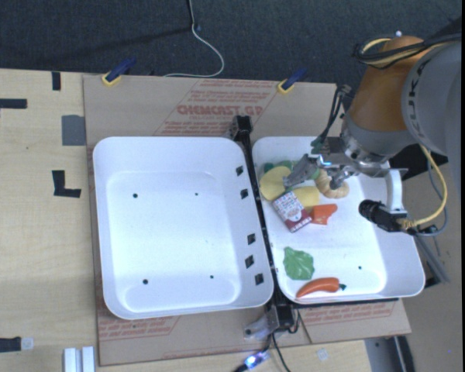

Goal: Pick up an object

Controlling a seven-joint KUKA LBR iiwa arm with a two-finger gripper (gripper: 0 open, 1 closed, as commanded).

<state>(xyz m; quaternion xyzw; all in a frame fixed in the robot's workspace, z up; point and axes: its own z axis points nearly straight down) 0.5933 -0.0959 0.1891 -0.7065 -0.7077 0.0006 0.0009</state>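
Right bin (372, 285) is holding the pickable clutter, bunched toward its upper left. Yellow piece (274, 181) is lying against the divider side, a bit of green (277, 167) peeking above it. Red-and-white packet (291, 210) is sitting tilted just below the yellow piece. A small orange-red piece (322, 214) is touching the packet's right side, with another yellowish piece (308, 196) between them and the gripper. A tan, rounded item (331, 186) is lying just under the wrist.

Lower down, well apart from the pile: green leafy piece (298, 263), and an orange chili-like piece (319, 287) with a dark green tip near the front rim.

Gripper (318, 171) is hanging low over the pile, the fingers looking spread apart, one toward the yellow piece and one toward the tan item; nothing is visibly caught between them.

Left bin (170, 223) is sitting beside the right one, black clips along the shared edge. Both are resting on cardboard (209, 111) on the worktop (31, 208). A black cable (205, 41) is trailing across the dark floor behind.

Arm (395, 91) is covering the right bin's upper right corner. Fingertips are blurring into the items beneath; contact is hard to judge.
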